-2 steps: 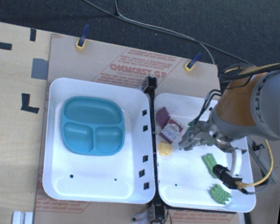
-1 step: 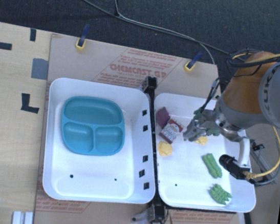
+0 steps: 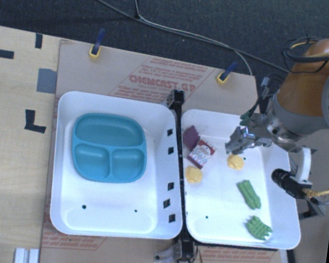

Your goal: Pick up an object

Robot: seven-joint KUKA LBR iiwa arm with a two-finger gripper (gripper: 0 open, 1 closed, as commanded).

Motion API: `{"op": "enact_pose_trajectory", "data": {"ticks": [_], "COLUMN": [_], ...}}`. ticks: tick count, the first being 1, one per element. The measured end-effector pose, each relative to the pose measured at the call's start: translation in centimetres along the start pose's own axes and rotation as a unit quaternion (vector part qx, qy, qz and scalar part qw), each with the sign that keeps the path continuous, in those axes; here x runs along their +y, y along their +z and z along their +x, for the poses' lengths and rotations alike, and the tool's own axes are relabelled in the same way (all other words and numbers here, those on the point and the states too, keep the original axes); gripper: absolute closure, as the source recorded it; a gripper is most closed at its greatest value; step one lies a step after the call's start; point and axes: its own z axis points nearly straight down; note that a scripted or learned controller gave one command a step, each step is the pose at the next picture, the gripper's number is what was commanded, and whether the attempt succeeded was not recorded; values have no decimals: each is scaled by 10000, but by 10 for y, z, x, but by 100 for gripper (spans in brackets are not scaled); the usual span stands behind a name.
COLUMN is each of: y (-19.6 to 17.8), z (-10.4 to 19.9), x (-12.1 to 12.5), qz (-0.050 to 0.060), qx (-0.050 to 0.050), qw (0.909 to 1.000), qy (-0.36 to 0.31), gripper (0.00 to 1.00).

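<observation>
My gripper (image 3: 236,145) hangs over the right bin (image 3: 271,234), near its upper middle, just above a small yellow piece (image 3: 235,162). Its dark fingers point down and left, and nothing shows between them. Left of it lie a dark purple object (image 3: 190,136) and a red-and-white packet (image 3: 201,153). A second yellow piece (image 3: 193,174) sits below those, close to the bin's left wall. A green elongated object (image 3: 248,194) and a green ridged object (image 3: 258,228) rest in the lower right part of the bin.
The left bin (image 3: 63,205) holds a blue divided plate (image 3: 110,148). A black divider with clips (image 3: 175,160) runs between the bins. Cables (image 3: 167,25) cross the dark surface behind. The arm's body (image 3: 308,99) looms over the right bin's upper right corner.
</observation>
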Motion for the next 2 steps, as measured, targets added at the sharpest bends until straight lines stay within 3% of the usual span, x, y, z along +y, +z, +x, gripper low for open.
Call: {"op": "enact_pose_trajectory", "data": {"ticks": [1,2], "y": [-38,-20], "z": [0,56], "x": [1,9], "qz": [11,33], "qx": [1,2], "qw": [10000,10000], "qy": [1,-14], "gripper": [100,100]}}
